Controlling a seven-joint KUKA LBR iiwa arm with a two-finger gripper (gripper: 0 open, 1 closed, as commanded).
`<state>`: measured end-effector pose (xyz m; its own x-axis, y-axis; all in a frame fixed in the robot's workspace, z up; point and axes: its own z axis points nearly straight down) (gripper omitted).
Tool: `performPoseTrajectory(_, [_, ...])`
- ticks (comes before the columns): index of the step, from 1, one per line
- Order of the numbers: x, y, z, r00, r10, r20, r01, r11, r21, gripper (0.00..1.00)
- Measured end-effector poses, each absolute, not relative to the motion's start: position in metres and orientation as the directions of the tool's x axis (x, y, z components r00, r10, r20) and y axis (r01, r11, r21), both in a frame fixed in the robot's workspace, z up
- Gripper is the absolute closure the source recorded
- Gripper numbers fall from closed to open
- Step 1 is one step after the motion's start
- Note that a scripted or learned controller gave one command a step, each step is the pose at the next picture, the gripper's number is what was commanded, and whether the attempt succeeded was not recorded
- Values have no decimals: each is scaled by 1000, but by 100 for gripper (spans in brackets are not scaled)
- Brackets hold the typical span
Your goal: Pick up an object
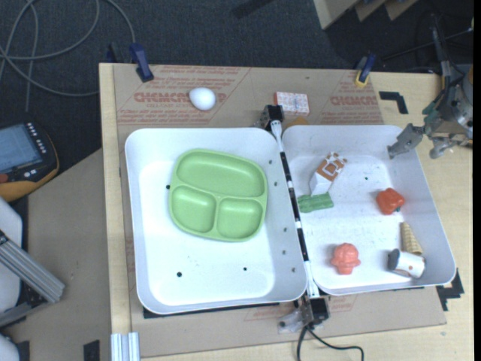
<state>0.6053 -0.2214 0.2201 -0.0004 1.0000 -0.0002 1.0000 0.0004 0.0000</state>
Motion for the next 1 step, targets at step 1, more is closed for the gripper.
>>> performPoseTrajectory(1, [604,-218,88,-4,1000,10,1000,4,-6,0])
